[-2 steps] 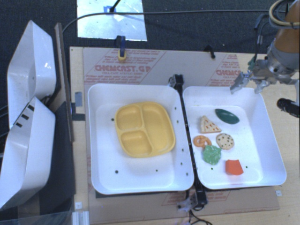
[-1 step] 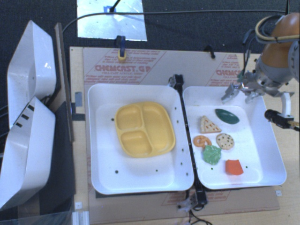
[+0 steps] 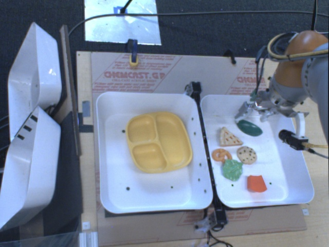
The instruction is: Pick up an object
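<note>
A dark carpeted floor [image 3: 216, 4] is surrounding the table [image 3: 154, 71], whose top is a pale board printed with red lettering. Two shallow white bins are sitting on it side by side, touching along a black seam in the middle. The left bin [image 3: 118, 189] is carrying a yellow divided plate [image 3: 158, 141] with three compartments, lying flat near the bin's centre.

The right bin [image 3: 288, 184] is holding the small items. A dark green oval piece [image 3: 249, 127] is lying toward the bin's far edge. Nearer the seam, a tan wedge [image 3: 230, 137] is resting just beside an orange pretzel [image 3: 221, 155]. A round cookie [image 3: 247, 155] with dark chips is sitting next to the pretzel, and a green leafy piece [image 3: 232, 169] is lying just below both. An orange block [image 3: 256, 183] is sitting closest to the table's near edge, a little apart from the rest.

The arm [image 3: 300, 60] is reaching in from the right over the far right corner of the table, its orange band showing above the wrist. The pincer [image 3: 258, 109] is hanging over the far part of the right bin, directly above the dark green oval piece, with its metal fingers [image 3: 243, 110] spread apart and nothing between them. Whether the tips are touching the green piece cannot be told.

Off the table's left edge, two more white bins [image 3: 31, 138] are standing tilted on the floor.
</note>
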Robot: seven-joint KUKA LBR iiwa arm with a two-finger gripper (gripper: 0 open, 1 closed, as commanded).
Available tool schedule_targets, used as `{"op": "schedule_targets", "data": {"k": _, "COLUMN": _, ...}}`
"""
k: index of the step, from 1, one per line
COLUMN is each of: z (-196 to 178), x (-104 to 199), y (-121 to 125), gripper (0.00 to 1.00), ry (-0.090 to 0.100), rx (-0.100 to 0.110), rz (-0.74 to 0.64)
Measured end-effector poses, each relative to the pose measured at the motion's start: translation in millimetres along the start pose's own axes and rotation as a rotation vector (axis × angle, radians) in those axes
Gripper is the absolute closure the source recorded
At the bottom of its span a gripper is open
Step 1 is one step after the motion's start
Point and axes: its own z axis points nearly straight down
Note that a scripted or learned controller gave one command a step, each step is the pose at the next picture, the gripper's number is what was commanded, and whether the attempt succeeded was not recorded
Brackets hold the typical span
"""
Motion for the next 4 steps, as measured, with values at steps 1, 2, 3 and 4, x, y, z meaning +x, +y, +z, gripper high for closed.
{"op": "schedule_targets", "data": {"k": 1, "z": 35.4, "x": 0.3, "y": -0.3, "gripper": 0.0, "ry": -0.001, "rx": -0.003, "rz": 0.0}}
{"op": "schedule_targets", "data": {"k": 2, "z": 22.6, "x": 0.1, "y": 1.1, "gripper": 1.0, "ry": -0.002, "rx": -0.007, "rz": 0.0}}
{"op": "schedule_targets", "data": {"k": 3, "z": -40.8, "x": -2.3, "y": 4.7, "gripper": 1.0, "ry": -0.002, "rx": -0.011, "rz": 0.0}}
{"op": "schedule_targets", "data": {"k": 4, "z": -101.3, "x": -4.7, "y": 12.6, "gripper": 1.0, "ry": -0.002, "rx": -0.01, "rz": 0.0}}
